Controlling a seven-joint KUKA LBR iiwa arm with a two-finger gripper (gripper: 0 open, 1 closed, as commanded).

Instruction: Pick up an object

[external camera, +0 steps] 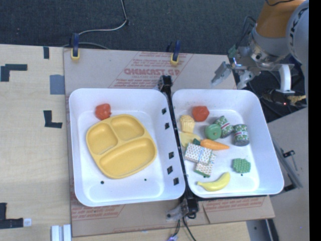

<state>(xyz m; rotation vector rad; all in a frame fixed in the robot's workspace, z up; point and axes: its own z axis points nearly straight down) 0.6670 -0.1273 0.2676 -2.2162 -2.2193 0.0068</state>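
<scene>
- Our gripper point(232, 77) hangs above the bench just past the far rim of the right bin point(266, 129); its fingers point(219, 75) stand spread and pinch nothing.
- Nearest below it in that bin we see a red tomato point(200, 113), then a green cup point(213, 131), two dark cans point(241, 134), a carrot point(214, 144) and corn point(186, 123).
- Farther off lie patterned blocks point(199, 155), a green piece point(241, 165) and a banana point(215, 182).
- Well away to its side, the left bin point(80, 149) holds a yellow divided plate point(121, 145) and a second tomato point(103, 111).
</scene>
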